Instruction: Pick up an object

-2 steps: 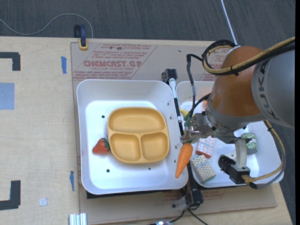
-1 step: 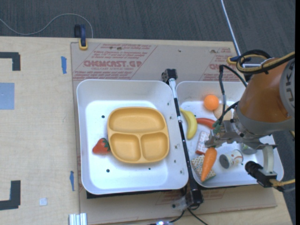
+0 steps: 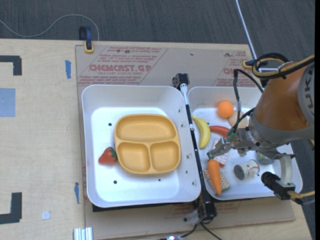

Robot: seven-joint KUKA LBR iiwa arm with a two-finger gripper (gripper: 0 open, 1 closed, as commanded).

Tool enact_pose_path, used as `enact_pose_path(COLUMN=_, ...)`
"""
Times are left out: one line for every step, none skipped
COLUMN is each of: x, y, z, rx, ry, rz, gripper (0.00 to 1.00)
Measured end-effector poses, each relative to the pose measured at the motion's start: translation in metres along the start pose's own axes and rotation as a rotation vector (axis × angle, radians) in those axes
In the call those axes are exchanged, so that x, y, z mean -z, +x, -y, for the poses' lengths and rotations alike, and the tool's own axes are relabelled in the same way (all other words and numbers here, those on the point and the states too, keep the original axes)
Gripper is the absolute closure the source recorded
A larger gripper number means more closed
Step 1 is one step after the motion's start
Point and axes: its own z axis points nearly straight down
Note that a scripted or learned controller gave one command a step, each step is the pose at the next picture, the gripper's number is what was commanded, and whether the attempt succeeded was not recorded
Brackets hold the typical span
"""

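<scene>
So your gripper point(image 3: 223, 148) is down in the right bin point(image 3: 295, 184), sitting low over the clutter between the banana point(image 3: 202, 132) and the carrot point(image 3: 214, 176), and honestly you can't tell from this angle if it's open or closed on anything, too much metal and shadow there. Nothing visibly sits between the fingers, so I'd treat the pick as not done yet. Closest candidates look like the red pepper point(image 3: 219, 130) just beside the gripper and the carrot right below it. If you go for the carrot, come down along its length and stay clear of the bin wall on that side. The orange point(image 3: 225, 108) sits further back near the cables. The left bin point(image 3: 95, 149) has the yellow divided plate point(image 3: 147, 143) with a strawberry point(image 3: 107, 156) touching its edge, well apart from all this.
</scene>
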Motion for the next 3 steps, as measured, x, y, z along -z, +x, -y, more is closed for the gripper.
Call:
enact_pose_path(x=-0.088, y=-0.039, z=-0.001, rx=0.002, ry=-0.003, rz=0.000, gripper=0.00)
enact_pose_path(x=-0.079, y=-0.038, z=-0.002, rx=0.000, ry=-0.004, rz=0.001, gripper=1.00)
enact_pose_path(x=0.000, y=0.047, z=0.000, rx=0.003, ry=-0.003, rz=-0.001, gripper=1.00)
